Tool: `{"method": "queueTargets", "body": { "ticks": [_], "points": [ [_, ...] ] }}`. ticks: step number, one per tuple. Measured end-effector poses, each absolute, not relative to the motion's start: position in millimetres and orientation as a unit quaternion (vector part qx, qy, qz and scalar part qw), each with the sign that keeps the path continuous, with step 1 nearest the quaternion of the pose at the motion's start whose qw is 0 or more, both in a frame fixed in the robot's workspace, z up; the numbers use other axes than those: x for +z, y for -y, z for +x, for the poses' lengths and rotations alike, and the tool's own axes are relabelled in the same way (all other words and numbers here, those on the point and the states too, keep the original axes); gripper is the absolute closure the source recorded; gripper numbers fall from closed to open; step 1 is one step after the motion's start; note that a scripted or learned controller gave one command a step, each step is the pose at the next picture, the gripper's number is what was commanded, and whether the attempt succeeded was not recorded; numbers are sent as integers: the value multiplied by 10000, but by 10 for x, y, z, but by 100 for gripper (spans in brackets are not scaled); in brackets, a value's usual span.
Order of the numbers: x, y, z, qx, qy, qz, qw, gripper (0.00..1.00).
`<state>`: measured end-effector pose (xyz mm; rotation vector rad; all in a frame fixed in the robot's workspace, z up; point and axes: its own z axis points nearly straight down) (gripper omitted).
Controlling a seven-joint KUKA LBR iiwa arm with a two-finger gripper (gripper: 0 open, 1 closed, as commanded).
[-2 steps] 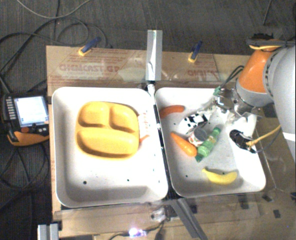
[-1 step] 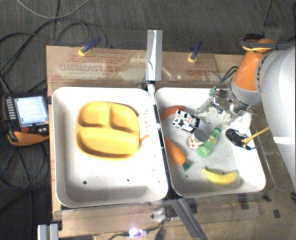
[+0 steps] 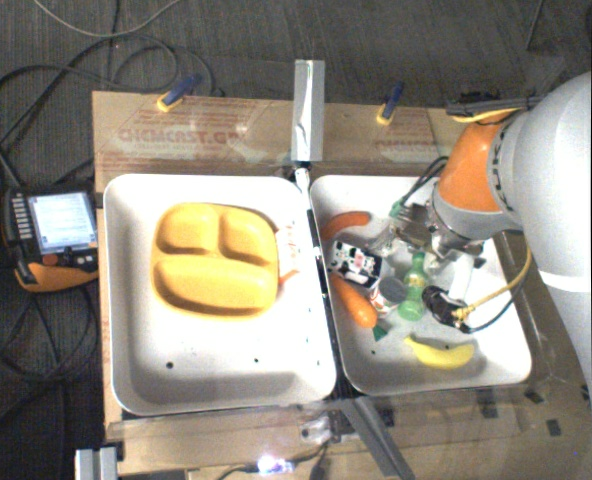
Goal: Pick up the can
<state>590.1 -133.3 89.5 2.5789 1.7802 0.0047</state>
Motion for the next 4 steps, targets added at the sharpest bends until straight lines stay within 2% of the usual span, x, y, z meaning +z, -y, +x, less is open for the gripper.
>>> {"method": "queueTargets", "body": {
  "ticks": [1, 2, 3, 4],
  "points": [
    [983, 1746, 6300, -25, -4990, 8666, 7, 0],
    [893, 1449, 5534, 19, -5103, 8600, 30, 0],
    [887, 1221, 6351, -58, -4327, 9015, 2, 0],
    [980, 1226, 6364, -44, -4333, 9012, 51, 100]
  ]
}}
